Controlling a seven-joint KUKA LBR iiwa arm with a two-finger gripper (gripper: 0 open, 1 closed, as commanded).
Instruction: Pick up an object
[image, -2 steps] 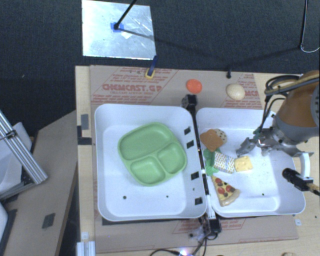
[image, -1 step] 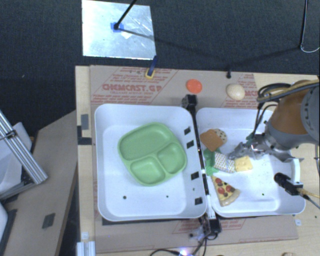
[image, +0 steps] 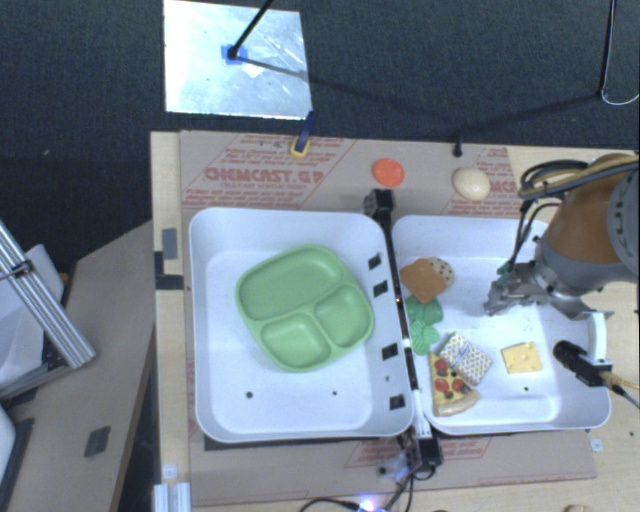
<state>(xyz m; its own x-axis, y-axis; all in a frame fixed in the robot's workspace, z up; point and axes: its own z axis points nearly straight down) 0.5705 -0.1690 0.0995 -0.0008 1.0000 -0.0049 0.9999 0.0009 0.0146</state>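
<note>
The right bin (image: 560, 405) holds a brown cookie-like piece (image: 427, 278), a green leafy piece (image: 425, 325), a checkered packet (image: 467, 357), a pizza slice (image: 451, 385) and a yellow cheese square (image: 520, 357). My gripper (image: 505, 298) hangs over the bin's upper middle, right of the cookie and above the cheese square, with nothing visibly in it. The grey arm with its orange band (image: 585, 235) comes in from the right.
A green divided plate (image: 303, 305) lies in the left bin (image: 220, 400). Behind the bins on the cardboard sit an orange disc (image: 388, 172) and a pale egg-shaped object (image: 470, 182). A black part (image: 578, 362) juts over the right bin's right side.
</note>
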